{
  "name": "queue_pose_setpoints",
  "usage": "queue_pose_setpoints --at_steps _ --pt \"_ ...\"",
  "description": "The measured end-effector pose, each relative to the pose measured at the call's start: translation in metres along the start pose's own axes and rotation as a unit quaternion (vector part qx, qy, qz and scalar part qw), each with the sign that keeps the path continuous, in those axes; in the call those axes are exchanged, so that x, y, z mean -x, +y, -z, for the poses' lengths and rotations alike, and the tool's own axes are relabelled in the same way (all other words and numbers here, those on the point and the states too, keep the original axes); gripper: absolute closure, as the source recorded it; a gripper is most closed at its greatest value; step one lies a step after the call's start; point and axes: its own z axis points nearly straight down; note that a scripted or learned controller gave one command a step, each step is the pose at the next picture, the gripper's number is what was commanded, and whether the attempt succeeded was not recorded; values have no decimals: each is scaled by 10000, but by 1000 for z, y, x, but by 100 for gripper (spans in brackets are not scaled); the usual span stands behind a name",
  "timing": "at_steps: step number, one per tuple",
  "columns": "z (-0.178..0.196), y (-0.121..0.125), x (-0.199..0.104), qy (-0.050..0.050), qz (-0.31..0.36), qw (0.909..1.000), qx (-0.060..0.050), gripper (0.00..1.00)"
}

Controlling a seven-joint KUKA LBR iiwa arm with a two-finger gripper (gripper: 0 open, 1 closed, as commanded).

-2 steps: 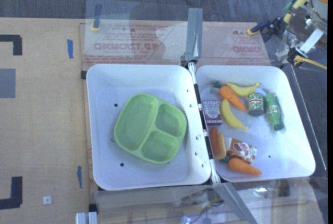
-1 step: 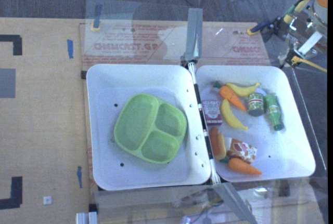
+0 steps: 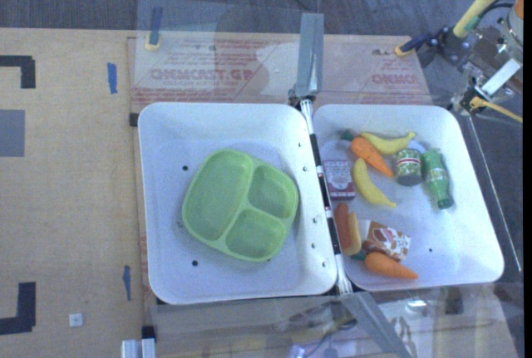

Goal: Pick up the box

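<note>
In the right bin (image 3: 474, 252), I am seeing the box (image 3: 338, 179) lying flat against the left wall, right beside the divider between the two bins; it is a small dark red carton with a pale printed panel. Crowding it on the right is a yellow banana (image 3: 371, 185), curved and smooth, lying just beside the box, and above that an orange carrot (image 3: 369, 155) is slanting with its green top toward the box's upper corner. A second banana (image 3: 387, 141) is arching behind the carrot. Further right, a round can (image 3: 408, 166) with a dark label is standing next to a green bottle (image 3: 435, 177) lying on its side. Below the box, a hot dog (image 3: 347, 230) is resting along the wall, with a crinkled snack packet (image 3: 387, 240) and another carrot (image 3: 389, 265) near the front. In the left bin (image 3: 162, 265), a glossy green plate (image 3: 240, 204) with three compartments is sitting tilted. At the top right corner, I am looking at part of the arm (image 3: 486, 49) above the bench, outside the bins and well apart from the box; whether the pincer is released or clenched, I cannot tell.
</note>
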Motion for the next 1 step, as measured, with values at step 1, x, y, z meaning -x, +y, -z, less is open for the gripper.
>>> queue_pose_setpoints --at_steps 1 --pt "44 2 5 5 -113 9999 22 100"
